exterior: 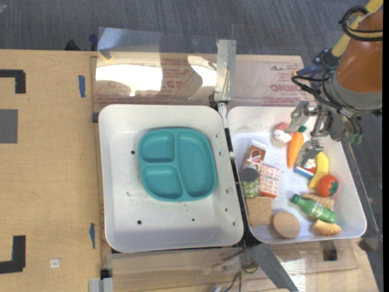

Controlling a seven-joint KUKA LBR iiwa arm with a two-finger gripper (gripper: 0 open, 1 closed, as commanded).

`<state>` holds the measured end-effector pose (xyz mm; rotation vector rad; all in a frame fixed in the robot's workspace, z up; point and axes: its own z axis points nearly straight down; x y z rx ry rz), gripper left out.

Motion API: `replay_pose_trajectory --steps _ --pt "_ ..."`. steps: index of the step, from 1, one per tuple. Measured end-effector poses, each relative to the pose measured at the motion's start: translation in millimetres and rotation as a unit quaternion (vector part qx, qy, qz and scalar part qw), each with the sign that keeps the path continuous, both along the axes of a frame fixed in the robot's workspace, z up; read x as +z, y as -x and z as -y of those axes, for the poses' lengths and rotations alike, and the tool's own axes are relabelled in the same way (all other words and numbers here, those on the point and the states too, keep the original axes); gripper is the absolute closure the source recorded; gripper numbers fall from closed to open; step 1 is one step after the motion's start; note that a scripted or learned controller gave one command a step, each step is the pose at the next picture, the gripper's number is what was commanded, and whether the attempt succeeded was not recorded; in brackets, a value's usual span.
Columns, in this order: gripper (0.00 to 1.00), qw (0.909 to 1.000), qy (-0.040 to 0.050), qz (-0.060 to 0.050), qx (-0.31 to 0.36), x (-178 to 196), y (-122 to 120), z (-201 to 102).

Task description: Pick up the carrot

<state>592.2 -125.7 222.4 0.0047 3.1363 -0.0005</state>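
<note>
Nearest the camera, at the lower edge of the right bin (358,224), a round tan bun (285,224) is seen beside a green bottle (313,207) lying on its side and a small yellow-brown pastry piece (326,227). A flat brown cracker-like square (259,210) lies just left of the bun. Above these, a pink-and-white printed packet (269,181) and a small red-and-white carton (253,157) are shown; printing is visible on both, but none of it can be read. A dark round item (248,174) rests between carton and cracker. Toward the bin's right side, a red tomato (327,185) is touching a yellow banana (320,168). The carrot (295,148), orange and set nearly upright in the picture, lies in the upper middle of the right bin, with a small white-and-red object (281,135) just to its left. The hand (313,126) is positioned just to the right of the carrot's upper end; its metal fingers point downward and appear spread, with nothing between them. The arm (360,66), orange-banded, enters from the right. The left bin (115,181) holds a teal plate (178,163) divided into three compartments, each shown without contents. Behind both bins, clear sheeting (152,78) covers cardboard (270,81) bearing faint red lettering that is too blurred to be read. The surface (42,181) to the left is tan, marked with black tape corners (17,81) and blue tape strips (81,85).
</note>
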Motion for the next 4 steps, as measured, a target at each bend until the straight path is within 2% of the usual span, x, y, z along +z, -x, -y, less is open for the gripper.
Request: replay_pose_trajectory --steps 1,2,3,4 --pt "0.00 1.0000 -0.0014 -0.006 0.004 -106 -22 47" --pt "0.00 0.9978 -0.0006 0.001 -0.067 -134 -26 54" --pt "1.00 0.9978 0.0007 0.008 -0.066 -119 -30 53" --pt "1.00 0.9998 0.0003 -0.001 0.022 -98 23 99"
